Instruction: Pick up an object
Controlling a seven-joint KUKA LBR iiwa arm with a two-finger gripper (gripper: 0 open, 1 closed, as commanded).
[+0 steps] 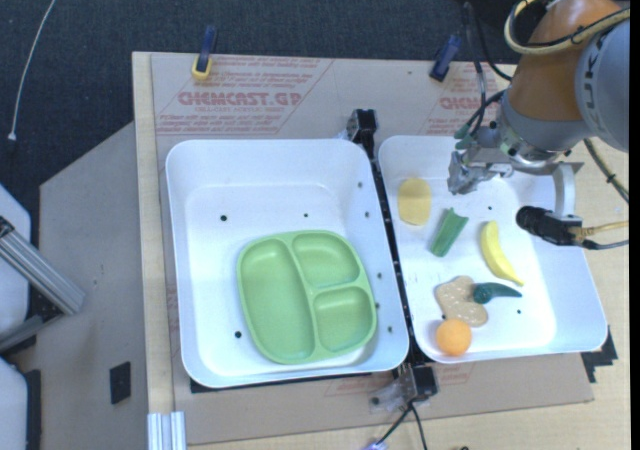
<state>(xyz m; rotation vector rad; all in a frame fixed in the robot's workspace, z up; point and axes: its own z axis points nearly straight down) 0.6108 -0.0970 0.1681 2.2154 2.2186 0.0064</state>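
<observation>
Camera view had the pincer [466,176] over the right bin [580,328], near its far edge, w/ a yellow block [414,201] and green stick [448,233] just beside it toward the bin's middle. Risk, imo: items sat close, so a descent could nudge one aside or clip two at once. Couldn't tell how the pincer was set; nothing visibly held. Banana [498,252] lay nearer the right edge.

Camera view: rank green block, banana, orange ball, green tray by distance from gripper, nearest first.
From the gripper:
1. green block, just below it in the right bin.
2. banana, lower right of it.
3. orange ball, near the right bin's front edge.
4. green tray, in the left bin.
</observation>
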